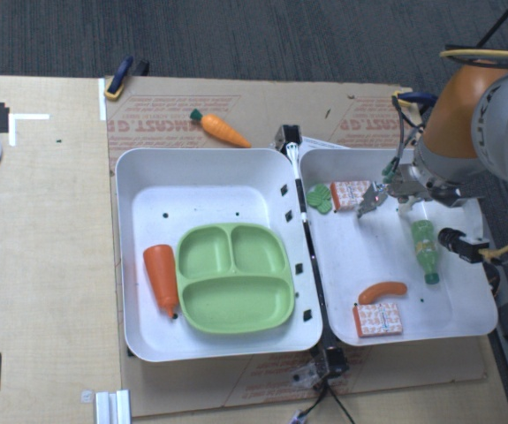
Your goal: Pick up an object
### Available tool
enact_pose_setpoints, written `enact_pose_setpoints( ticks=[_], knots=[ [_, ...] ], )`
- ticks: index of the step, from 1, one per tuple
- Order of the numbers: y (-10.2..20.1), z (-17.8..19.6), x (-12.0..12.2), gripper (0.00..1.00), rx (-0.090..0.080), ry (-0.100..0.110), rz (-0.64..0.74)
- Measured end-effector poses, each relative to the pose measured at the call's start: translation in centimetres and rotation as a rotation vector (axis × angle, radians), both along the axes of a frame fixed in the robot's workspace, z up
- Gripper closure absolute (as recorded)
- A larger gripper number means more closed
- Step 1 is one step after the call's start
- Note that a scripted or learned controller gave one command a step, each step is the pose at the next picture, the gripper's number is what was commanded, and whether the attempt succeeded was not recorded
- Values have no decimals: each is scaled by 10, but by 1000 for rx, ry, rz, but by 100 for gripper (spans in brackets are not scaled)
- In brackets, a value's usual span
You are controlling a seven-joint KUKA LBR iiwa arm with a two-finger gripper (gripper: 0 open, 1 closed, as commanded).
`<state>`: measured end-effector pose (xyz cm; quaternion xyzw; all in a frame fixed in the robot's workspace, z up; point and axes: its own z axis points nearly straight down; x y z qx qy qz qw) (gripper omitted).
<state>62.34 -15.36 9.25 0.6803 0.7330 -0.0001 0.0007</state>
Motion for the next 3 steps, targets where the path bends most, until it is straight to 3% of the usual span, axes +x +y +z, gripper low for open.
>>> enact_pose_setpoints(
  ticks=[1,2,3],
  knots=[
    [-63,22,-45,0,1,1,14],
    [-63,31,-45,100,0,0,12],
    [-63,31,-45,0,0,0,11]
  ],
)
